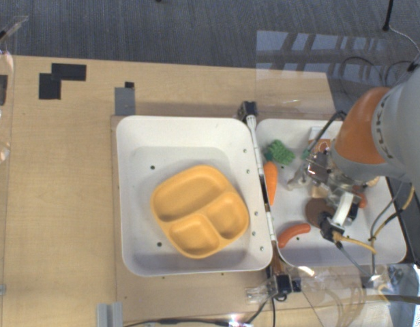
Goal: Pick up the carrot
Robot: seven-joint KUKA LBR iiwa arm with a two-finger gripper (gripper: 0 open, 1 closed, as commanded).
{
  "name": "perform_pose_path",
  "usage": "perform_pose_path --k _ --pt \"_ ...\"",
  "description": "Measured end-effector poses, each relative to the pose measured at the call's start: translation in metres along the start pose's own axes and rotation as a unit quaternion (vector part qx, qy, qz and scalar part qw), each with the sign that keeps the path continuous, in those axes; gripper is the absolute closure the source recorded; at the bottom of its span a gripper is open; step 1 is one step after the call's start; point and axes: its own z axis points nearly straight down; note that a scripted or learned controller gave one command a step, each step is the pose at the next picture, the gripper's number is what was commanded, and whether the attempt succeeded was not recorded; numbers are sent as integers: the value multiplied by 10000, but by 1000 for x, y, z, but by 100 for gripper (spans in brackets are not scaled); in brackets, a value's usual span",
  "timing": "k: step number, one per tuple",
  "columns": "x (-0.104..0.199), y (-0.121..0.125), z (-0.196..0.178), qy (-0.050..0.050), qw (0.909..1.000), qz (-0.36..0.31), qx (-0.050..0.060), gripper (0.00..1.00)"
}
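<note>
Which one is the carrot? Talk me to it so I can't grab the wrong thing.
Look in the right bin, at its left wall beside the divider between the two bins. The carrot lies there lengthwise, just below the green toy. It is plain orange and tapered; the sausage nearer the front is redder and curved.

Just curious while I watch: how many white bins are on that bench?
2. The left bin holds a yellow divided plate; the right bin holds the carrot, other toy food and the arm.
</note>
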Motion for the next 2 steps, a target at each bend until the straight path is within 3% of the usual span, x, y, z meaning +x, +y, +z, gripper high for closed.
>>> perform_pose_path --k 1,2 --pt "59 94 6 -78 9996 143 223 0" --pt "32 38 4 -16 9976 684 49 0"
